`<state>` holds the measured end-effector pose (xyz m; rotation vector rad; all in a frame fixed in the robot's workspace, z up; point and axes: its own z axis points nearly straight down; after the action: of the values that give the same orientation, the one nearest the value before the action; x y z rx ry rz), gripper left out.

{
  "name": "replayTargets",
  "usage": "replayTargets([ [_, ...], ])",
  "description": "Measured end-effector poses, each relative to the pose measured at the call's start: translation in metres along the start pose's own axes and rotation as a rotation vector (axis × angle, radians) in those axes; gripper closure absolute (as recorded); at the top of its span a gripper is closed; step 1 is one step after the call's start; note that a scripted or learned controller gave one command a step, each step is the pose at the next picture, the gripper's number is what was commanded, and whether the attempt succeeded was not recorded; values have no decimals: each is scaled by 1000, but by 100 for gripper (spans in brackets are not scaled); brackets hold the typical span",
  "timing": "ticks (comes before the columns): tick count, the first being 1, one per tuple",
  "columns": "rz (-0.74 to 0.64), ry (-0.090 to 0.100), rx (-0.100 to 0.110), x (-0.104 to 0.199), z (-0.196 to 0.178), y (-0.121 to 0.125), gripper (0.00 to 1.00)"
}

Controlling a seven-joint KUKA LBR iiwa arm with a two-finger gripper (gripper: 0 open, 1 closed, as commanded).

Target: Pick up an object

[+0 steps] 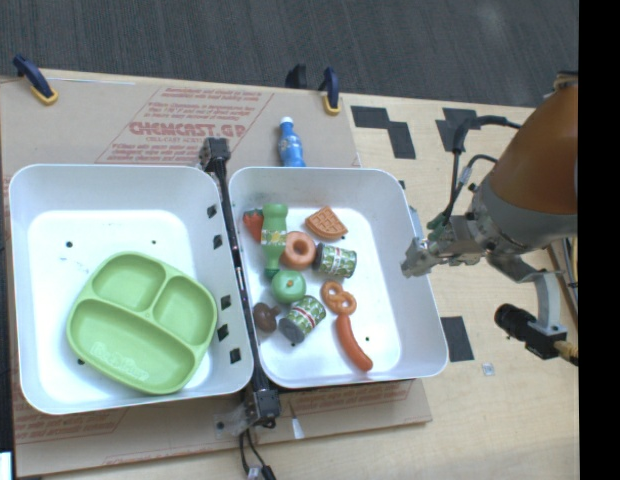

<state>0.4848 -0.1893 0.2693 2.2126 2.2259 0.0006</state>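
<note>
While our gripper (418, 261) sits at the right bin's (415, 318) rim, jaw state unclear, the toys (305, 268) lie apart to its left.

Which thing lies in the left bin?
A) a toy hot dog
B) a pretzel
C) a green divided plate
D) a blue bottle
C: the green divided plate lies in the left bin; the toy food is in the right bin.

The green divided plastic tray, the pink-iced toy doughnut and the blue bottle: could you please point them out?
green divided plastic tray (140, 323), camera view, centre ridge.
pink-iced toy doughnut (298, 251), camera view, its ring.
blue bottle (290, 146), camera view, its body.
</note>
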Motion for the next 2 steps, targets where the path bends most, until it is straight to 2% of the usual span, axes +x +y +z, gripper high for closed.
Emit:
replayTargets([
  [1, 0, 2, 5, -22, 38, -9, 100],
  [2, 1, 1, 1, -22, 14, -8, 100],
])
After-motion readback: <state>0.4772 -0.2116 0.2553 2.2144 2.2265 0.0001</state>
